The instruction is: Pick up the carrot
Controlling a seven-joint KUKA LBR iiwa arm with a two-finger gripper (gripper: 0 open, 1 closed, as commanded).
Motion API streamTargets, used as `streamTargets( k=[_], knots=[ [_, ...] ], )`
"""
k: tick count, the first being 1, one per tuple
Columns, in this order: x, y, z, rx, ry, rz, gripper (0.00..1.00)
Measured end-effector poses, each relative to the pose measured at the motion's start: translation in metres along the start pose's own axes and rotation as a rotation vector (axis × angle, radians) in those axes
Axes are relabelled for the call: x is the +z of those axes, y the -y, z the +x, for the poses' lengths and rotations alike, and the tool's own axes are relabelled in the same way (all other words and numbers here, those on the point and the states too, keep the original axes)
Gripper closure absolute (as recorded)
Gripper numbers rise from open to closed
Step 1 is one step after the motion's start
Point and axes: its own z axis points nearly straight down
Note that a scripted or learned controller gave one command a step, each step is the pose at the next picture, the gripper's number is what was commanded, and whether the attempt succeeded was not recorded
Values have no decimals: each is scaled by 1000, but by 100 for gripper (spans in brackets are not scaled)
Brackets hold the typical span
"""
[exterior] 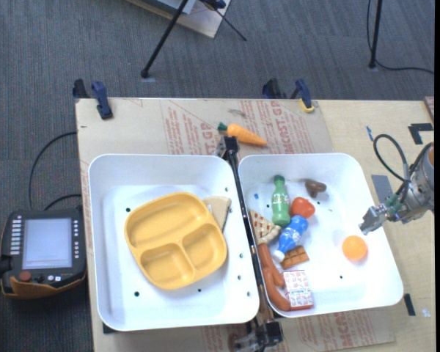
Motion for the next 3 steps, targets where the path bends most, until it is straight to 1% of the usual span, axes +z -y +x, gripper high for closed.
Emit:
streamTargets(
  k=[1, 2, 3],
  knots=[
    [40, -76, 46, 23, -7, 8, 100],
    [-70, -43, -24, -86, 7, -6, 100],
    [85, -97, 40, 95, -12, 21, 100]
  ],
)
